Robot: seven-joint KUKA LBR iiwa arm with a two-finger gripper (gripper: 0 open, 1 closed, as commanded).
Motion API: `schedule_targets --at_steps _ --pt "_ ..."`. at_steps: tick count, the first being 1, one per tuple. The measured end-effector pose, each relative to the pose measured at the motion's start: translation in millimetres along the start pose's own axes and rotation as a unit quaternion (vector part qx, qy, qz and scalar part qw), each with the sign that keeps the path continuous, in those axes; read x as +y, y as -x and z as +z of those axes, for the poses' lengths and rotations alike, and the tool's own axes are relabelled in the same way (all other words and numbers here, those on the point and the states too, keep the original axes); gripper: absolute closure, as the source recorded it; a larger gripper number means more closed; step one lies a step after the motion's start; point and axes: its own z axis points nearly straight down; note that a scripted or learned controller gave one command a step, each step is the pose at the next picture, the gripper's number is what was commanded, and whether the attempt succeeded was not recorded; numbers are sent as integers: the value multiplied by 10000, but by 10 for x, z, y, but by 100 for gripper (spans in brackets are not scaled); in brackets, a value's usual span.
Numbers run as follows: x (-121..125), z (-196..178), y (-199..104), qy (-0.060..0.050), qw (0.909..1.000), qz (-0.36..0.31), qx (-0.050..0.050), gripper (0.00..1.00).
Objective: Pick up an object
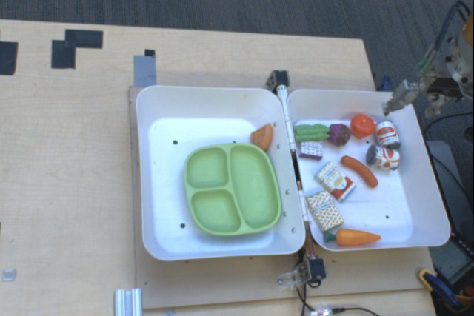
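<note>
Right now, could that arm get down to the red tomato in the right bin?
Probably yes. The tomato lies near the right bin's far edge with open space above it, and the gripper hangs just beyond that bin's upper right corner. The purple toy sits close beside it, which could crowd a grab.

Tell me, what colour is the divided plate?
Light green; the divided plate shows clearly in the camera view.

Two white bins are seen side by side, a left bin and a right bin. One green divided plate and one orange piece are counted in the left; ten small toy food items are counted in the right.
</note>
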Motion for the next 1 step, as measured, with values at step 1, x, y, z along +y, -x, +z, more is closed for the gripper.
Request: schedule_targets --at_steps 1 --pt "-212 1630 -181 55 10000 6 -13 0"
